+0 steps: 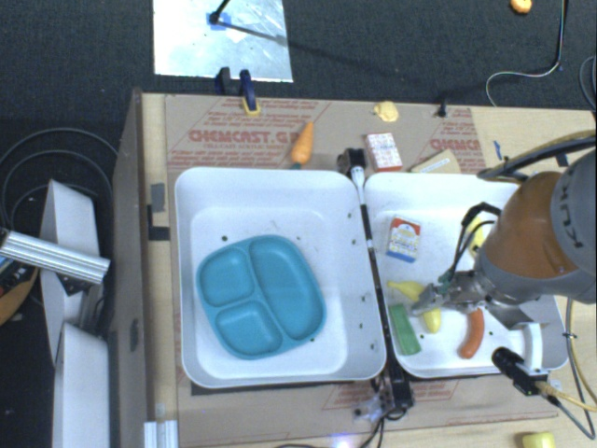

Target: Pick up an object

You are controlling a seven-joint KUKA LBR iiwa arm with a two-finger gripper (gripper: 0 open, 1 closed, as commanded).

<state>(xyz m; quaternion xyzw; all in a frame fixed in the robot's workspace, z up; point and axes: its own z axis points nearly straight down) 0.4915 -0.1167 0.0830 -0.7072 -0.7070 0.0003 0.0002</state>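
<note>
Gripper (431, 299), jaw state impossible to tell, hovers over yellow toy (410, 290) | green block (404, 329) at six o'clock | right bin (438, 187) clusters pickable items

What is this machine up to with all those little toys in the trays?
The robot arm reaches in from the right and has its end effector low in the right bin, among a yellow piece, a green piece and an orange sausage-shaped toy. A small red and white box lies further back. Whether it has gripped anything is unclear. The left bin holds a blue divided plate.
</note>
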